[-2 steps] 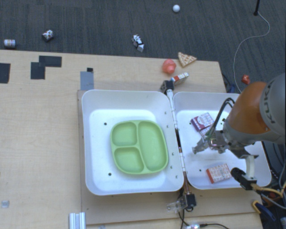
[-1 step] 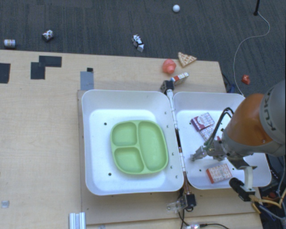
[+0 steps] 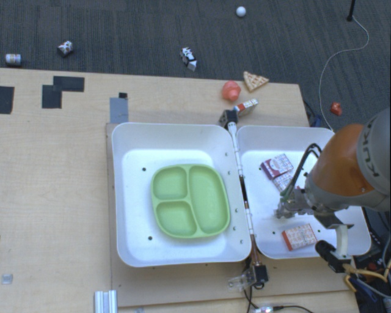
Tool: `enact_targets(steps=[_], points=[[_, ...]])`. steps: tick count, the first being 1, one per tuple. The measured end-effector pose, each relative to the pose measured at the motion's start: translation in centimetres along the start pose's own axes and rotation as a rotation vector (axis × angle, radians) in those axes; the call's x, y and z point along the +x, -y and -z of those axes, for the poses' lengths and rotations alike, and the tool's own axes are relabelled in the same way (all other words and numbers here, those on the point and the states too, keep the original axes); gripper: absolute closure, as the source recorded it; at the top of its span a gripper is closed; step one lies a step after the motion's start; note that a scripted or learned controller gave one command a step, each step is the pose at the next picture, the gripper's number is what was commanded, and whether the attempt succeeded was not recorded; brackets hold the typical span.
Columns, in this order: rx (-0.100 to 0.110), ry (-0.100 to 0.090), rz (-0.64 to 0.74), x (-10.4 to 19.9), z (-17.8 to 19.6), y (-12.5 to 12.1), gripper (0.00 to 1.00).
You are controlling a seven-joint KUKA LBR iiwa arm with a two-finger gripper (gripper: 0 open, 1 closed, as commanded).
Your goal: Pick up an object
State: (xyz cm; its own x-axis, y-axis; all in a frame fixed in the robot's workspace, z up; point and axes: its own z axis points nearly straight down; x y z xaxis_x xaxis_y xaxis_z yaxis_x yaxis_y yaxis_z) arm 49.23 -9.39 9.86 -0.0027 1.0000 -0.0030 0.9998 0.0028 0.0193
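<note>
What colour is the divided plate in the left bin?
Light green; the divided plate shows plainly in the camera view, lying in the left bin.

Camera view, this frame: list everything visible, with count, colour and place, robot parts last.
White bins: 2, side by side on the bench.
Divided plate: 1, light green, three compartments, in the left bin.
Patterned packets: 2, red and white, right bin: one upper, one lower.
Ball: 1, red-orange, on the bench beyond the bins.
Pizza-slice toy: 1, tan, at the bench's far edge.
White ball: 1, on the floor.
Arm: 1, grey with orange band, over the right bin.
Gripper: 1, between the packets; finger state unclear.
</note>
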Motion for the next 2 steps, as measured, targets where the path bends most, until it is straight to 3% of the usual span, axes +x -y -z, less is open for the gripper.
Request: enact_targets(steps=[1,2], points=[[0.0,0.0,0.0,0.0,0.0,0.0,0.0],[0.009,0.001,-0.002,1.0,-1.1,0.3,0.0]])
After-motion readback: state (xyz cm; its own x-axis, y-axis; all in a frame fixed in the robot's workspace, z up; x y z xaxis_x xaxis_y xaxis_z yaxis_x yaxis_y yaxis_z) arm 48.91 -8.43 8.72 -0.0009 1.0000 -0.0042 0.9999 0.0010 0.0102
